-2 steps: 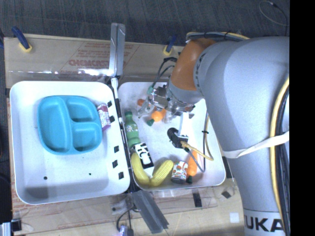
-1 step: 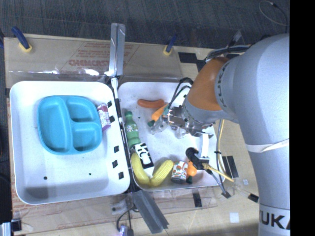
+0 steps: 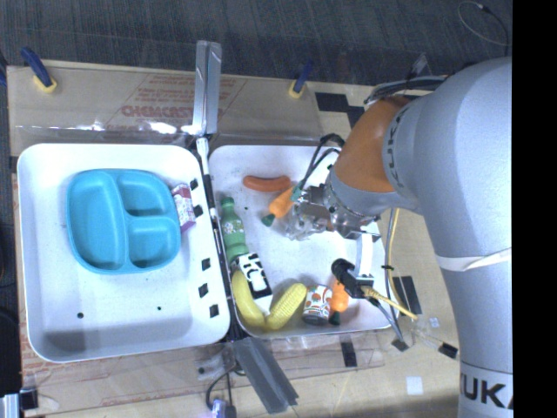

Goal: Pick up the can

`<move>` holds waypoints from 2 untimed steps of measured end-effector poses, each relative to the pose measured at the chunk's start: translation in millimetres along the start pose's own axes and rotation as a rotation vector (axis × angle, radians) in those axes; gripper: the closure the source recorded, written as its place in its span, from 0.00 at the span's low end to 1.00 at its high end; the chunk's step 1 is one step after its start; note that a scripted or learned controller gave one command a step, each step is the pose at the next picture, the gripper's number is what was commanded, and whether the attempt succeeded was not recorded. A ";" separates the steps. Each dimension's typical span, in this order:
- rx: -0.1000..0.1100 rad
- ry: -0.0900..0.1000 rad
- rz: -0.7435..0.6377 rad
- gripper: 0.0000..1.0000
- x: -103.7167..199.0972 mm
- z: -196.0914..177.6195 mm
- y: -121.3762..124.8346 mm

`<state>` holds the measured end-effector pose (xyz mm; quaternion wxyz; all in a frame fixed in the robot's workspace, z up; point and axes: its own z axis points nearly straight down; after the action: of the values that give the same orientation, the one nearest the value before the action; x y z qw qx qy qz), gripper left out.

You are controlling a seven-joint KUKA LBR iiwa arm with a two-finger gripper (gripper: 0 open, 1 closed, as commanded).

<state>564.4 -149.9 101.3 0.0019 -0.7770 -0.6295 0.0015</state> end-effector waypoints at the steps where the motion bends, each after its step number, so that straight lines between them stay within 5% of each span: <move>1: -0.002 0.001 0.102 1.00 56.3 -134.9 -29.3; 2: -0.005 -0.001 -0.145 1.00 27.7 -186.8 -66.7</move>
<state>505.9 -109.2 288.5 -0.0002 -0.7294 -0.6841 0.0002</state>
